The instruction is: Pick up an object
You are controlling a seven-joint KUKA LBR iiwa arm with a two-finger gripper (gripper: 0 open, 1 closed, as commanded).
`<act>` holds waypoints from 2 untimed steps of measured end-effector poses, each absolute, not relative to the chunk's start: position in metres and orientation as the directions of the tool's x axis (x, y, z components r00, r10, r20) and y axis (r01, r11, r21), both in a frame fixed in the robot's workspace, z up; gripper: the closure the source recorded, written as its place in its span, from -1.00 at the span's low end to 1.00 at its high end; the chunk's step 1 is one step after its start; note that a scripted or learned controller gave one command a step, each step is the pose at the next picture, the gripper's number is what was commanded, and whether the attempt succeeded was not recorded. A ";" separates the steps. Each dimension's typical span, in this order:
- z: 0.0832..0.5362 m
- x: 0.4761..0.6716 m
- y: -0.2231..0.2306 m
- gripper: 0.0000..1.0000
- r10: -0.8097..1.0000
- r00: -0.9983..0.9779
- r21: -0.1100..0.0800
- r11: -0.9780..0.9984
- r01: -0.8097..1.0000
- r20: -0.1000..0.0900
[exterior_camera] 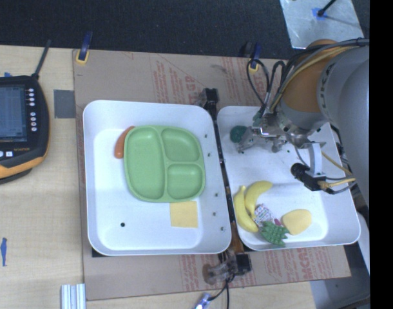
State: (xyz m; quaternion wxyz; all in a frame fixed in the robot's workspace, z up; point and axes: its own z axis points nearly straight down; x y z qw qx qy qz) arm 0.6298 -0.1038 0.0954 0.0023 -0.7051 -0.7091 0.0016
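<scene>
Bench (55, 237) bearing two white bins (106, 230)

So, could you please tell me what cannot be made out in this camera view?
- Gripper: whether the fingers are open or shut, too small and cluttered with cables.
- Dark green object beside it: identity, too small.
- Orange item: mostly hidden under the green divided plate.
- Right bin: far corner hidden by the arm.
</scene>
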 end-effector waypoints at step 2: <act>0.092 0.656 -0.092 -1.00 1.000 -0.005 -0.004 0.005 1.000 0.001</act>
